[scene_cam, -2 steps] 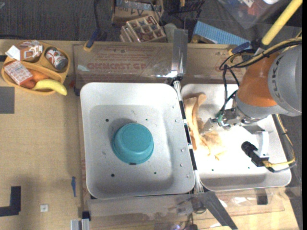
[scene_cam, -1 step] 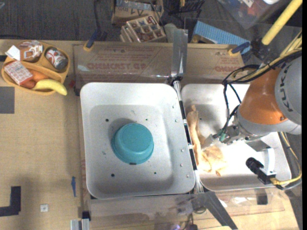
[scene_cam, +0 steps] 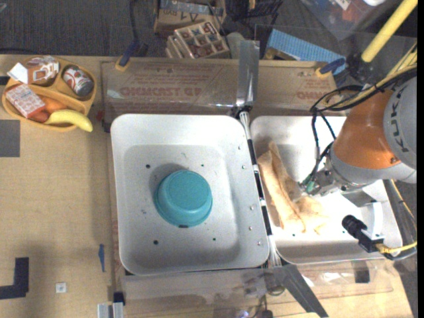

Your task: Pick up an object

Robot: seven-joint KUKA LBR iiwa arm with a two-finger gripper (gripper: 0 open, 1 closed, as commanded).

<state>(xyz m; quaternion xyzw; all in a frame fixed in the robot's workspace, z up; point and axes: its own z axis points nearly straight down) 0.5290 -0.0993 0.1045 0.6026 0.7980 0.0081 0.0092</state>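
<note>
In the right bin (scene_cam: pixel 391 227), my gripper (scene_cam: pixel 310 187) hangs low over the tan cloth-like piece (scene_cam: pixel 286 192), close to that piece's right edge. I cannot tell from this slanted look down whether anything is caught at my tip, nor how wide I stand; the wrist and the orange band above it hide too much.

The tan piece lies against the left wall of the right bin, just beside the seam between the two bins. Its long axis runs from about 11 o'clock to about 5 o'clock: the narrow upper end points toward 11, up near the bin's far-left corner, and the broader, rumpled lower end spreads toward 5. From my tip the bulk of it lies toward 9 o'clock, very near, with the lower folds toward 6 or 7. I judge that the coming move turns on this: I am at the piece's right margin, not over its middle, so a close here would likely catch only an edge or a fold. A grasp across the short axis, roughly along the 2-to-8 line, looks the better bet, and the material seems limp, so it may slip or drape.

The teal bowl (scene_cam: pixel 184 197) sits upside down in the middle of the left bin (scene_cam: pixel 132 138), well apart from me toward 9 o'clock, across the seam.
</note>
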